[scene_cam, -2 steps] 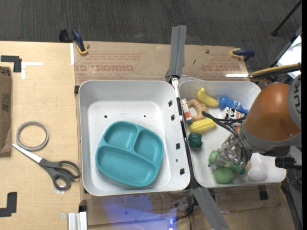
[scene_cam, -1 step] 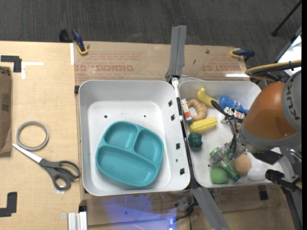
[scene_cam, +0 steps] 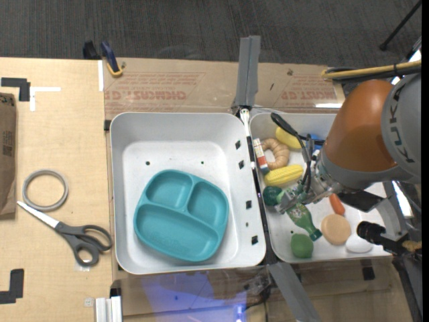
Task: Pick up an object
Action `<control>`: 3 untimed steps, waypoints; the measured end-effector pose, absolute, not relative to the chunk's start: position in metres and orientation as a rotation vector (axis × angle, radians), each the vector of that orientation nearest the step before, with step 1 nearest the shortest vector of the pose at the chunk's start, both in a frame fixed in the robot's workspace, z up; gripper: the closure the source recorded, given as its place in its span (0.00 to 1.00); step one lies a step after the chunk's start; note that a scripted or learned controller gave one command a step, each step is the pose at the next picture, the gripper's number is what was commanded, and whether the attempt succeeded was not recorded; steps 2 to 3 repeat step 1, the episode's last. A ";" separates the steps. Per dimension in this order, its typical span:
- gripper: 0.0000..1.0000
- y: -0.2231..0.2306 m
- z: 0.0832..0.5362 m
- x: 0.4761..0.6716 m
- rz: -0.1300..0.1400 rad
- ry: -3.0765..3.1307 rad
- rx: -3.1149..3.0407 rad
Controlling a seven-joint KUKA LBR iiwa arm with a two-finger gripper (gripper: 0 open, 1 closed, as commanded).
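While dark carpet stretches behind it, a wooden bench (scene_cam: 53,106) carries two white bins side by side: the left bin (scene_cam: 174,136) holds one teal divided plate (scene_cam: 181,213), the right bin (scene_cam: 315,116) a jumble of toy food — one corn cob (scene_cam: 283,175), one banana (scene_cam: 288,138), one green bottle (scene_cam: 303,220), one green ball (scene_cam: 301,246), one peach-coloured round piece (scene_cam: 335,229). One pair of scissors (scene_cam: 70,233) and one tape roll (scene_cam: 45,188) lie on the bench at left. Reaching in from the right, the arm (scene_cam: 365,136) bends steeply down over the right bin, its gripper (scene_cam: 305,192) low among the toys beside the corn cob; whether it grips anything cannot be made out.
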State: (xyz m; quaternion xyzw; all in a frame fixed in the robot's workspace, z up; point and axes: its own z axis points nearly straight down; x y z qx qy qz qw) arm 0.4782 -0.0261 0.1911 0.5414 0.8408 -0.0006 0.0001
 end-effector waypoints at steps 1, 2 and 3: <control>1.00 0.029 0.281 0.482 -0.004 2.471 1.938; 1.00 0.029 0.281 0.482 -0.004 2.471 1.938; 1.00 0.029 0.281 0.482 -0.004 2.471 1.938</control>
